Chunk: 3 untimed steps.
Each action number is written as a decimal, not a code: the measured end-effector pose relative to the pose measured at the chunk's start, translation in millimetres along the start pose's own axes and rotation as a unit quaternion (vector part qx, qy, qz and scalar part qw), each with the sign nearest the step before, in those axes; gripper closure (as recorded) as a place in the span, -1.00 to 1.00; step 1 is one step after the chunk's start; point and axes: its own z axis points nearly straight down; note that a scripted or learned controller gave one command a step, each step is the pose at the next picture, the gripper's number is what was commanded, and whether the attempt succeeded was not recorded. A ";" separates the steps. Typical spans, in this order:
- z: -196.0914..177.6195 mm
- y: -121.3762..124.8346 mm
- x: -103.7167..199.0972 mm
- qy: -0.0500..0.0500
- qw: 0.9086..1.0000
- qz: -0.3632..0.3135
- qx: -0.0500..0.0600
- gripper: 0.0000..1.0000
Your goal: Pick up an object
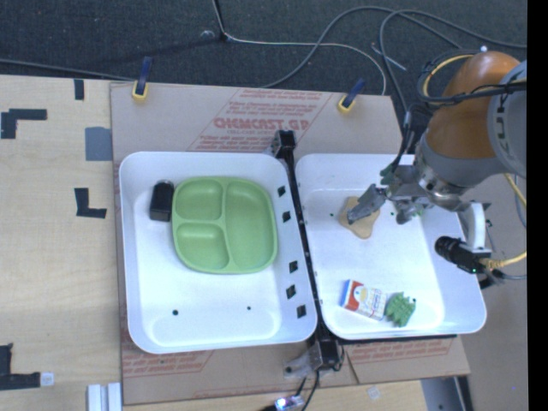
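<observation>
The end effector [370, 205] reaches leftward, low over a tan object [363, 222].

In the right bin [445, 311] my pincer [374, 204] hangs over the back part, just by a tan piece [360, 218]. The bin's middle floor lies bare, so I have room there. Near the front wall a small box [361, 299] and a green lump [400, 308] sit side by side, touching or nearly so. In the left bin [137, 315] a green tray [225, 224] takes the centre, with a black block [161, 201] against its left edge; the front strip is open. A black divider [297, 238] runs between the bins.
</observation>
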 end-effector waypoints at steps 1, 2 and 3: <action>-8.0 2.8 0.4 -0.001 1.000 -0.002 -0.007 -1.00; 35.8 6.1 -2.2 -0.001 1.000 -0.001 -0.006 -1.00; 98.6 3.9 2.0 -0.001 1.000 -0.002 -0.006 -1.00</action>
